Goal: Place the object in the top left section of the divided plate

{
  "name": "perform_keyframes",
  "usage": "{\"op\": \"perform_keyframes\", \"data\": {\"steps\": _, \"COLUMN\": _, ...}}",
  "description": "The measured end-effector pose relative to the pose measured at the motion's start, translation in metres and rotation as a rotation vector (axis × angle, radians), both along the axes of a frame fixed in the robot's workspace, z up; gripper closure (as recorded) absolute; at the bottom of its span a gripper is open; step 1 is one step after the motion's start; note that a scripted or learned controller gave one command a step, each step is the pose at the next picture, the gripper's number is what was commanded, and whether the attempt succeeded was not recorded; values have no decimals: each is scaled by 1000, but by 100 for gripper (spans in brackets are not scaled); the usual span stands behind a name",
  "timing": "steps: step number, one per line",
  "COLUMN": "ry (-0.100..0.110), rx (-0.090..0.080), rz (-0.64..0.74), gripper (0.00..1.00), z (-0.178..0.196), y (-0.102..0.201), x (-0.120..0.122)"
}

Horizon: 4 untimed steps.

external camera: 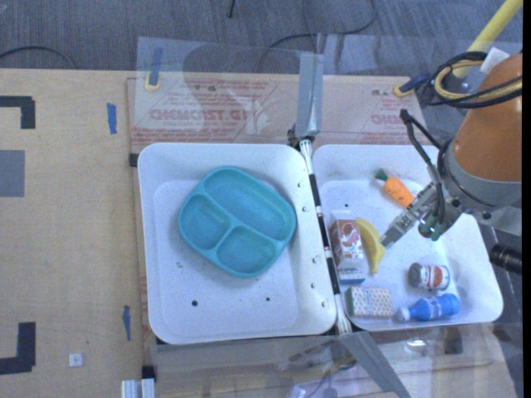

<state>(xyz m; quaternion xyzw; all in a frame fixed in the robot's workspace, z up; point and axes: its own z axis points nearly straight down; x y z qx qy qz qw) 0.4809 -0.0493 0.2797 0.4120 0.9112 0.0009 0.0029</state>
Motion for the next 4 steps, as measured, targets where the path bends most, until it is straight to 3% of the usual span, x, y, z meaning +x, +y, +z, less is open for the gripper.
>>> {"op": "perform_keyframes", "data": {"steps": 1, "ry": -1, "rx": 1, "rz": -142, "gripper": 100, "z": 16, "y": 30, "x": 0}}
{"op": "perform_keyframes", "data": {"steps": 2, "ry": 7, "rx": 2, "rz": -229, "gripper": 100, "z": -31, "y": 119, "x": -1}}
{"op": "perform_keyframes", "data": {"steps": 3, "ry": 7, "rx": 1, "rz": 59, "gripper": 100, "z": -148, "y": 144, "x": -2}}
{"op": "perform_keyframes", "data": {"steps": 4, "ry": 4, "rx": 0, "rz": -59, "gripper": 100, "z": 69, "y": 182, "x": -1}}
